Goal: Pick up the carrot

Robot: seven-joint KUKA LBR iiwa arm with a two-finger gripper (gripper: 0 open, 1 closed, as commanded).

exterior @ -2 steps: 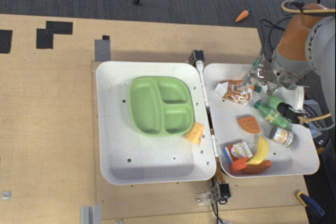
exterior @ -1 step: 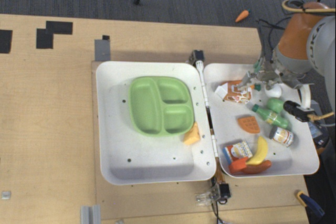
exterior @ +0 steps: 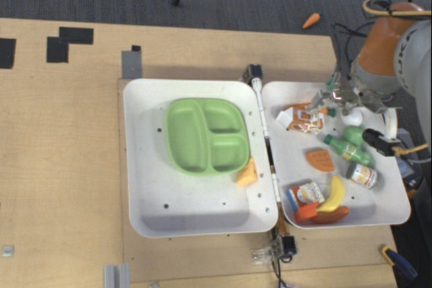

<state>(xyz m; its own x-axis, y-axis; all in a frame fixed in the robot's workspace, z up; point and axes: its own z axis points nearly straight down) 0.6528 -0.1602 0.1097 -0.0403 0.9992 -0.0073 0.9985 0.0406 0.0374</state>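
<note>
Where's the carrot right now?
The carrot lies on the grey floor beyond the bench's far edge, above the right bin, outside both bins, left of the arm.

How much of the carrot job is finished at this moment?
Nothing looks done yet. The orange carrot-like piece lies at the right white bin's near edge, under the yellow banana. The gripper is over the bin's far side by the torn snack packet. Reaching, gripping and lifting are all left.
</note>
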